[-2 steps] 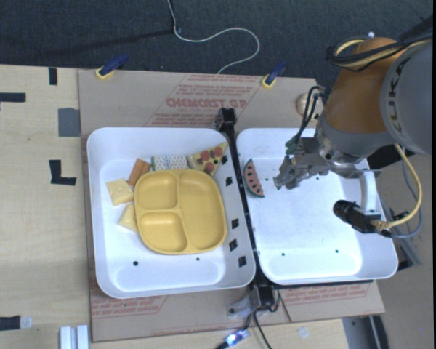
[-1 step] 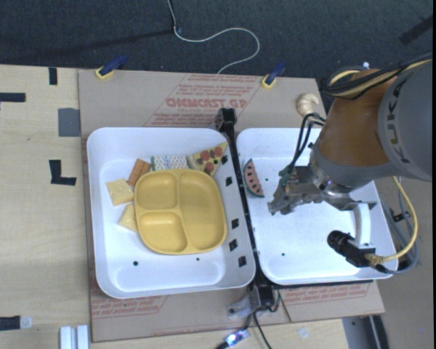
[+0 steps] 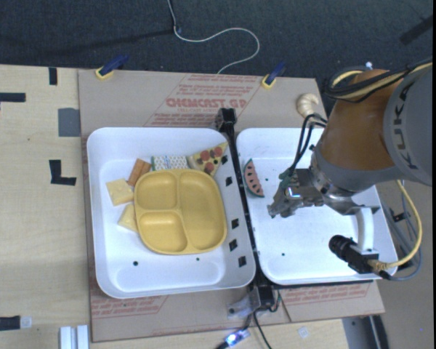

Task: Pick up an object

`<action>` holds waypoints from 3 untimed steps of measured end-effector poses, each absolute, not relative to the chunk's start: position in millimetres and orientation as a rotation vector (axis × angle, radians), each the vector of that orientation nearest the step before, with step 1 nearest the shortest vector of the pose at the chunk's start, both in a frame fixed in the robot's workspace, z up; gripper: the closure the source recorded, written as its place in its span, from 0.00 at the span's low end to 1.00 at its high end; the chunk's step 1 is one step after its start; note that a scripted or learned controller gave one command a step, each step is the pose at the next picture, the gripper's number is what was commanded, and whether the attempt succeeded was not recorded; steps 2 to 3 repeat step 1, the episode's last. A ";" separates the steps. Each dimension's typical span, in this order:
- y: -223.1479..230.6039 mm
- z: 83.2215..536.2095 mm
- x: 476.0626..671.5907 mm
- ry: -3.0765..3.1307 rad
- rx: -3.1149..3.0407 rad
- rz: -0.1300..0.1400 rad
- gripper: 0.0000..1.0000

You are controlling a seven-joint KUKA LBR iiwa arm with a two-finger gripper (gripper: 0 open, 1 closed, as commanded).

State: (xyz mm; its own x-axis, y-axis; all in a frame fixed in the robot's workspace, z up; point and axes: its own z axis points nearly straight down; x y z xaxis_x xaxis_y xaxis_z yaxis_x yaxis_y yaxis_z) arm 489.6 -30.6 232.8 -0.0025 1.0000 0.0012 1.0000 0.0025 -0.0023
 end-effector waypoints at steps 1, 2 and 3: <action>-36.1 214.2 500.2 -2.220 -2.220 0.006 1.00; -36.1 214.2 500.2 -2.220 -2.220 0.006 1.00; -36.1 214.2 500.2 -2.220 -2.220 0.006 1.00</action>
